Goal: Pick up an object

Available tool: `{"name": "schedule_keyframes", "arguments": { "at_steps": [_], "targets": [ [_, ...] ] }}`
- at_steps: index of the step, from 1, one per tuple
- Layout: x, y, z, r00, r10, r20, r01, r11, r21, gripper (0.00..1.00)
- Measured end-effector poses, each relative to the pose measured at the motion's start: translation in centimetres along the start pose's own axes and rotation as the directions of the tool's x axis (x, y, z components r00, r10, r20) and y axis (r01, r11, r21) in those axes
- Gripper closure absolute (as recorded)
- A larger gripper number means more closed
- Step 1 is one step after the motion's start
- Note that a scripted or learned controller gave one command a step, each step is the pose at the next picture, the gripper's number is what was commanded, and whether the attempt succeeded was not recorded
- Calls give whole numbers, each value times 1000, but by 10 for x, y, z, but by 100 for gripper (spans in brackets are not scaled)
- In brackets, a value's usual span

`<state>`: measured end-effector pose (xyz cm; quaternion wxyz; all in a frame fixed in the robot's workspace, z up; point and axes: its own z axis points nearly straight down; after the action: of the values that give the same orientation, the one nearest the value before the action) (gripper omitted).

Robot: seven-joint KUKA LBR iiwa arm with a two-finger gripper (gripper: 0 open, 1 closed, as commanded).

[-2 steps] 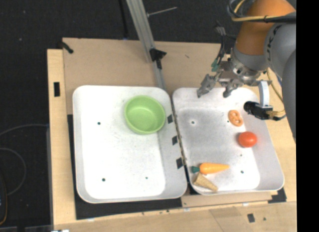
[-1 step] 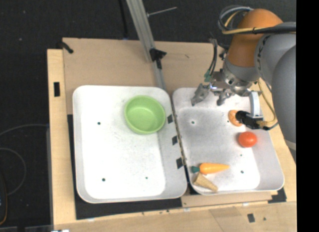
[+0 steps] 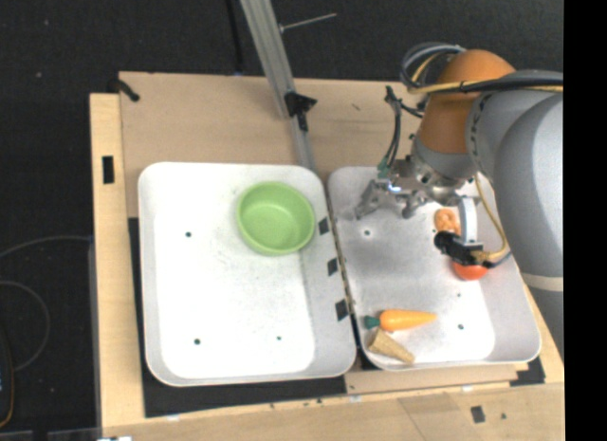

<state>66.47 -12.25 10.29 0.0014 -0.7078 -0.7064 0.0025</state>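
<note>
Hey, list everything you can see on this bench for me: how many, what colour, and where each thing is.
bench: one, pale wood, under both bins
left bin: one, white, left half of the bench
right bin: one, white, beside the left bin
bowl: one, green, far part of the left bin
carrot: one, orange, near the right bin's front edge
wedge: one, tan, right bin's front left corner, next to the carrot
small item: one, red-orange, right side of the right bin, too small to identify
metal post: one, grey, slanting from the top of the view toward the gap between the bins
arm: one, grey with an orange band, reaching in from the right
pincer: one, dark, over the right bin's far left part
</note>
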Motion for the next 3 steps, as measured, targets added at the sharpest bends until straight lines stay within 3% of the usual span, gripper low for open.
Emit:
{"name": "schedule_keyframes", "arguments": {
  "at_steps": [1,2,3],
  "targets": [
    [-1,3,-16,1000,2,1,-2,1000,-11,100],
    [-9,0,-78,1000,-1,1,1,1000,-13,100],
    [-11,1,-104,1000,-3,0,3,1000,-10,100]
  ]
}}
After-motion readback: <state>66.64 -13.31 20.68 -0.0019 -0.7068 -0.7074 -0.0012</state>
